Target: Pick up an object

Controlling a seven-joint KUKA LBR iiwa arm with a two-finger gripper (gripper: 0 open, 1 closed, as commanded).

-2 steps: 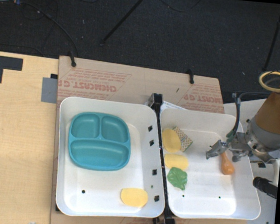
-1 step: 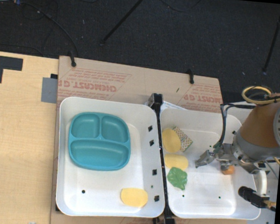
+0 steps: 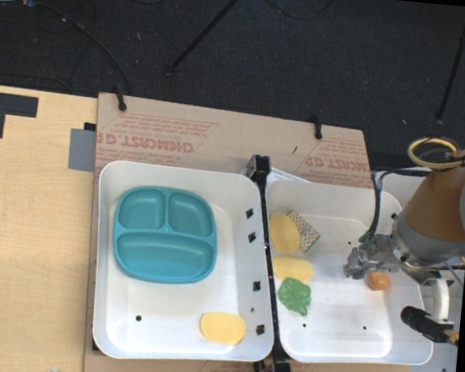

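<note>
In the right bin (image 3: pixel 339 349) lie a yellow rounded piece (image 3: pixel 284 233), a flatter yellow piece (image 3: pixel 292 268), a green piece (image 3: pixel 294 296) and a speckled tan block (image 3: pixel 305 232), all along the bin's left side. A small orange object (image 3: pixel 379 280) rests toward the right side. My gripper (image 3: pixel 359 265) hangs low over the bin floor, just left of the orange object and touching or nearly touching it. The grey arm with its orange band (image 3: pixel 432 212) rises behind it to the right.
The left bin (image 3: pixel 106 325) holds a teal divided plate (image 3: pixel 164 235) and a yellow oval piece (image 3: pixel 222 327) near its front right corner. A black divider (image 3: pixel 259 258) separates the bins. Cables and a black fitting (image 3: pixel 425 323) sit at the right bin's right rim.
</note>
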